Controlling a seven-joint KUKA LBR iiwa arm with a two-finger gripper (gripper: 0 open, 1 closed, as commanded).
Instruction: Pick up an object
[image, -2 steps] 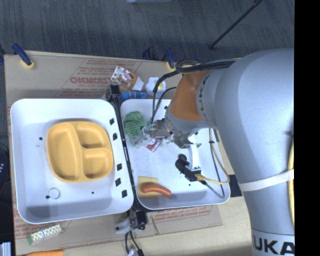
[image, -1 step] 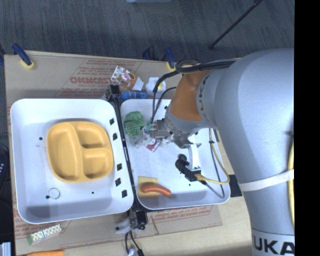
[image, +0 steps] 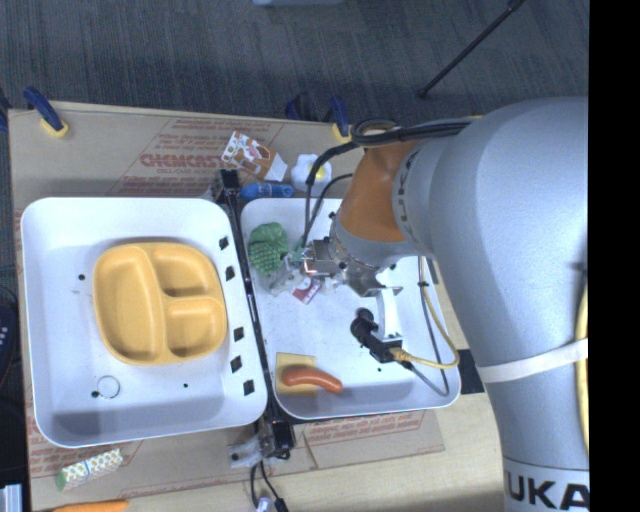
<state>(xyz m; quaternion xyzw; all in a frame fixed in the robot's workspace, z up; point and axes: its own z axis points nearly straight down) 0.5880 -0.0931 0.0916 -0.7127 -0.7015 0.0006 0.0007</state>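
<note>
Nearest us, along the bottom edge, we see the bench (image: 370, 440) covered in brown printed cardboard, with a small wrapped packet (image: 90, 468) lying at its lower left and a bundle of cables (image: 262, 455) at the seam between the bins.

On the cardboard sit two shallow white plastic bins with rounded corners, side by side and touching along a black clipped divider. The left bin (image: 50, 330) holds a yellow tray (image: 160, 300), smooth and matte, moulded into three compartments. In the right bin (image: 440, 385), at its near wall, we find a hot dog (image: 310, 380), a glossy orange-red sausage on a pale bun. Further in lies a green knobbly toy (image: 267, 247), like broccoli, close to the divider.

The grey arm (image: 500, 250), smooth and cylindrical with an orange band (image: 370, 200), reaches in from the right. Its gripper (image: 312, 268) sits low in the right bin, just right of the green toy, beside a small red and white item (image: 308, 290); we cannot tell how far its fingers are spread or whether they hold anything.

Beyond the bins, on the cardboard, sit a small printed carton (image: 245, 153) and a blue piece (image: 265, 190). Blue clamps (image: 45, 112) pin the far edge, and past it lies dark grey ribbed carpet (image: 200, 50).
</note>
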